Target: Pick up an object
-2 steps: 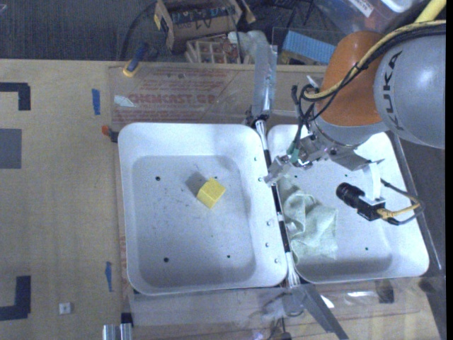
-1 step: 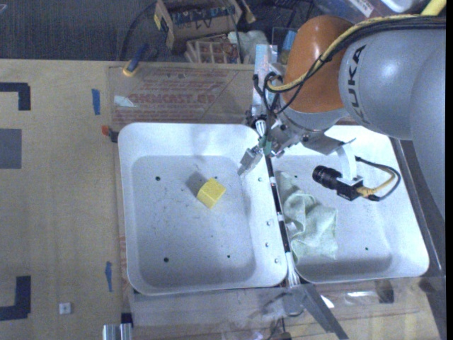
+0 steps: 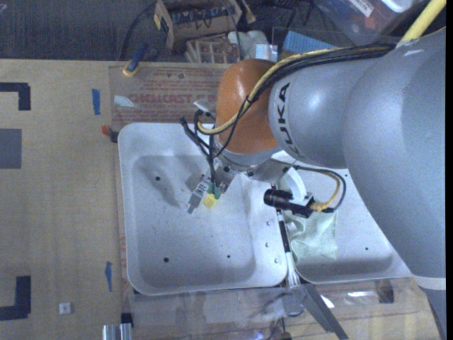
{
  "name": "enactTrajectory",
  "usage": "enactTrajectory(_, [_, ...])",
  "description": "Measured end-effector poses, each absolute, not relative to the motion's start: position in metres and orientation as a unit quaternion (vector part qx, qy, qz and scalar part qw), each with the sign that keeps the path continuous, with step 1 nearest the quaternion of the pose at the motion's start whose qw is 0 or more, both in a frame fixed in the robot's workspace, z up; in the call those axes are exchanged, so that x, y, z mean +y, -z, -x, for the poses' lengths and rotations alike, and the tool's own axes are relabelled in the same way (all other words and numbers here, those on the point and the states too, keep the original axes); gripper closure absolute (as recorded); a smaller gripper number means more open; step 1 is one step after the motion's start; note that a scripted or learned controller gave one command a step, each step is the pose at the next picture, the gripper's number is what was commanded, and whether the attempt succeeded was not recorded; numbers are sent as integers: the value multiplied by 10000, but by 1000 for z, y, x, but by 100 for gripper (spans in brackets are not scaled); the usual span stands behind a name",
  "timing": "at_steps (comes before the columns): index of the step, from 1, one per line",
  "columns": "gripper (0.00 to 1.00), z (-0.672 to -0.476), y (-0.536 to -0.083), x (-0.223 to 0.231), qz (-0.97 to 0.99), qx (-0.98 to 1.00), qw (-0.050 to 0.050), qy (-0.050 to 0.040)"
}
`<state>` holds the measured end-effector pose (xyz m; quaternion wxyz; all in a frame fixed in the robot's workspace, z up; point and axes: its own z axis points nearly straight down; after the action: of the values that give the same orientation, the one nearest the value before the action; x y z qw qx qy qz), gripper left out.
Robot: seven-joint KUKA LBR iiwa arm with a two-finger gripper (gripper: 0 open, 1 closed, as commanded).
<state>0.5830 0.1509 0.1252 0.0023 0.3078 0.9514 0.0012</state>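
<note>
Grey arm (image 3: 354, 112) angles its tool (image 3: 204, 195) down, seemingly gripping a yellow object (image 3: 209, 200).

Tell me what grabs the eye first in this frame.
The big grey arm with its orange band dominates the right, reaching over the left shallow white bin. Its gripper hangs above the bin floor with a small yellow object at the tip. A pale green crumpled cloth lies in the right bin.

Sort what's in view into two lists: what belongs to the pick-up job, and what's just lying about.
Belongs to the job:
- the hand, low over the left bin
- small yellow object at its tips
- left bin

Just lying about:
- pale green cloth in the right bin
- blue tape marks on the bench
- cardboard box and clutter beyond the bench
</note>
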Motion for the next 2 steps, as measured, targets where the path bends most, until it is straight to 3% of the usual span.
enactTrajectory(1, [0,-568,-108,180,-4840,8742,353,-142])
enactTrajectory(2, [0,-626,-91,207,-5620,8271,46,-42])
